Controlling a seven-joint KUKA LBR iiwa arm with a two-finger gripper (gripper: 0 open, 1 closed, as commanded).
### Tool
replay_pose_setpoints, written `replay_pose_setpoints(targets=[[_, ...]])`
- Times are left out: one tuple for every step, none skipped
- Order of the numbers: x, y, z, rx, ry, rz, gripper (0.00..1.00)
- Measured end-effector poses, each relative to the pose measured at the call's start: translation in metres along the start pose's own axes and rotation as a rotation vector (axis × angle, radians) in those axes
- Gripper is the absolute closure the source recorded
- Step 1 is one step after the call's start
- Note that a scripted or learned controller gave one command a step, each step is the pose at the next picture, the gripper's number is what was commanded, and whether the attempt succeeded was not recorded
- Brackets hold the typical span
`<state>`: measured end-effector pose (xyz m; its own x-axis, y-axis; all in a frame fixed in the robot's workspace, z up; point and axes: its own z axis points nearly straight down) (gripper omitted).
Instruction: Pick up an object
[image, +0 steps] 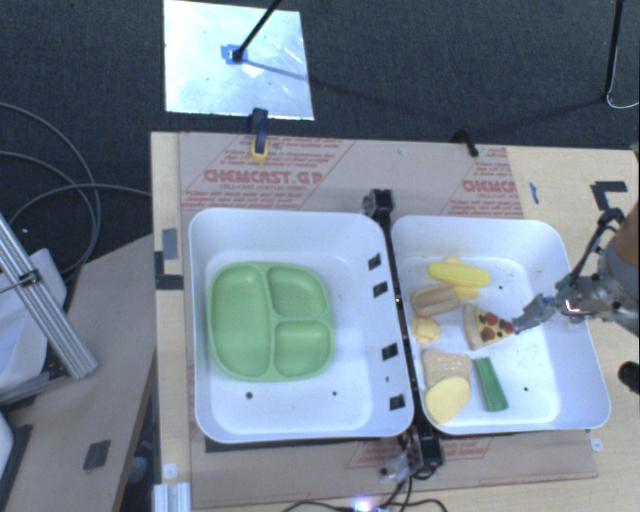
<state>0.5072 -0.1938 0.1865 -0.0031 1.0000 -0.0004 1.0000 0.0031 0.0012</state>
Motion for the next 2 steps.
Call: replay_pose_setpoints(targets=[[-0.012,0.059,0.103,-0.006,-0.001,-0.004,0.0],[-0.012,0.061,0.086,-0.016,-0.002,-0.004,1.0]])
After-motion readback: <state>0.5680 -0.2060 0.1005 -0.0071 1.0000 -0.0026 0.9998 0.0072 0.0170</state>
